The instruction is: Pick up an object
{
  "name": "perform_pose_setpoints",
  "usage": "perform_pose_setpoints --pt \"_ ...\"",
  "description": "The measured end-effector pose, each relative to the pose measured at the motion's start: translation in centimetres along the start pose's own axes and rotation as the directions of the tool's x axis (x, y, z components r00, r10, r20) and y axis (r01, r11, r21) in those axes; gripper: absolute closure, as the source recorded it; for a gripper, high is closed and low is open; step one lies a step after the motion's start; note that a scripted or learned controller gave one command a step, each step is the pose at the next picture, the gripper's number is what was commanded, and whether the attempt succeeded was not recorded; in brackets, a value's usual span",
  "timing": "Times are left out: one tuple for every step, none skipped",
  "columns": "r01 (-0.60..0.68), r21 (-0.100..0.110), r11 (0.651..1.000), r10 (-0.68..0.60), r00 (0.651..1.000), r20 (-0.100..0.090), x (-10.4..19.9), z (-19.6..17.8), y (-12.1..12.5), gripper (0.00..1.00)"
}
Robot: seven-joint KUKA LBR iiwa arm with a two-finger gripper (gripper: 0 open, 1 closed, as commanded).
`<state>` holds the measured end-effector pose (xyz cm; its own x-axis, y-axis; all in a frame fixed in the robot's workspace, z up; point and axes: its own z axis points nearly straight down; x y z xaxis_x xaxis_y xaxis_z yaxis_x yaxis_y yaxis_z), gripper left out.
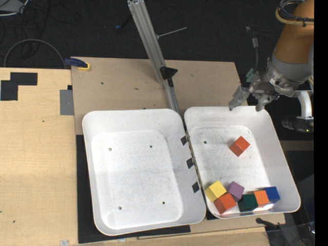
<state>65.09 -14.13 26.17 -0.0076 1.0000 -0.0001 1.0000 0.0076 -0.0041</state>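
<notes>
My gripper (249, 102) hangs above the far edge of the right bin (277, 152), its two fingers spread apart with nothing between them. A red-orange cube (239, 146) lies alone in the middle of that bin, below the gripper in the view. Along the bin's near edge sits a cluster of cubes: yellow (216, 189), purple (236, 189), red (225, 203), green (248, 202), orange (262, 197) and blue (272, 194).
The left bin (97, 137) stands beside the right one. A slanted aluminium rail (151, 45) runs from the back down to the gap between the bins. Black clips (189, 162) line the divide.
</notes>
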Motion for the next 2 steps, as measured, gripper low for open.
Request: perform_pose_setpoints --pt "0.001 0.0 1.0 -0.001 1.0 0.0 0.0 0.0 0.0 0.0" --pt "-0.004 0.006 1.0 0.004 1.0 -0.002 3.2 17.1 0.2 0.0"
